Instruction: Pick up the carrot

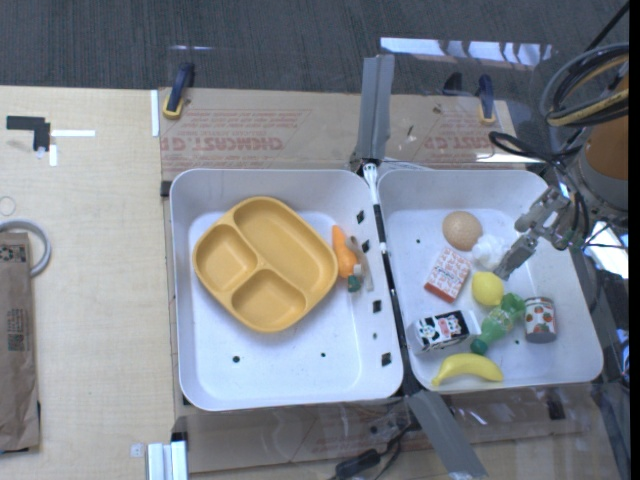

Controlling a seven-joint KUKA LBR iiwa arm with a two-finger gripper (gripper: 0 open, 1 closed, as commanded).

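Currently, camera view: we see carrot in left bin, at its right edge, touching right rim of yellow divided plate, green top toward near edge. Hand over right bin, right of egg, above lemon; nothing between its parts, and we cannot tell whether apart or together. We judge risk: carrot wedged between plate rim and bin wall, so descending hand may strike plate or wall and miss.
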